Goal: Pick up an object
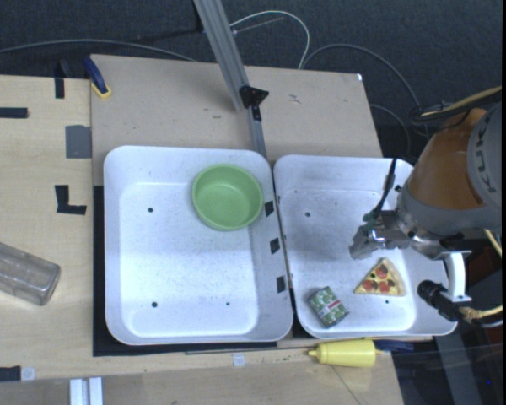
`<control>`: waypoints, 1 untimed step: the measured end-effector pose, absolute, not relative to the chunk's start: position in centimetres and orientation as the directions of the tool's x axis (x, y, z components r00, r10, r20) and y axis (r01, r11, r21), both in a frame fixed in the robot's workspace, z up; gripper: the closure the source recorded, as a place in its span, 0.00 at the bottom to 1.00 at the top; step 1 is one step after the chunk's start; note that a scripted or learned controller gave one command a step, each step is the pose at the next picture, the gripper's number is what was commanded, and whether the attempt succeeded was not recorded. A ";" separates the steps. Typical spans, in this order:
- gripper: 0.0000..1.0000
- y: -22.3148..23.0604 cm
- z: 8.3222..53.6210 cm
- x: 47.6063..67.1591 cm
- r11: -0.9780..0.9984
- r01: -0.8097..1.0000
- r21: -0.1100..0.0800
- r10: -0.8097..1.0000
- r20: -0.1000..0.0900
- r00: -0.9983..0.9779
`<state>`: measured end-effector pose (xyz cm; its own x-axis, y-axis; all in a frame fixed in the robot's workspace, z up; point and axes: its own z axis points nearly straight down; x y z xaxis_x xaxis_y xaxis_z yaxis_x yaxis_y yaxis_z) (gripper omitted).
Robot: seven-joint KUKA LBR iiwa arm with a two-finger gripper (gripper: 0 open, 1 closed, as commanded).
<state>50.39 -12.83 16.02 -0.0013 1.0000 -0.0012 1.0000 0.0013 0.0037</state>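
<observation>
A pizza-slice toy (380, 278) lies in the right bin (320, 184), near its right front. A small green packet (327, 305) rests at the front of the same bin. A green bowl (227, 197) sits in the left bin (143, 251) at its back right. My gripper (363, 243) hangs low over the right bin, just above and left of the pizza slice. I see nothing between its fingers. The arm's grey and orange wrist (447, 184) comes in from the right.
A yellow bottle (346, 353) lies on the bench in front of the right bin. A clear plastic cylinder (17, 270) rests on the wooden surface at far left. A metal pole (223, 40) slants over the back of the bins.
</observation>
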 end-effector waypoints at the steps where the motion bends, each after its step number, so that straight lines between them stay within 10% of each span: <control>1: 1.00 -12.8 21.1 50.5 0.002 1.000 0.003 1.000 -0.001 -0.002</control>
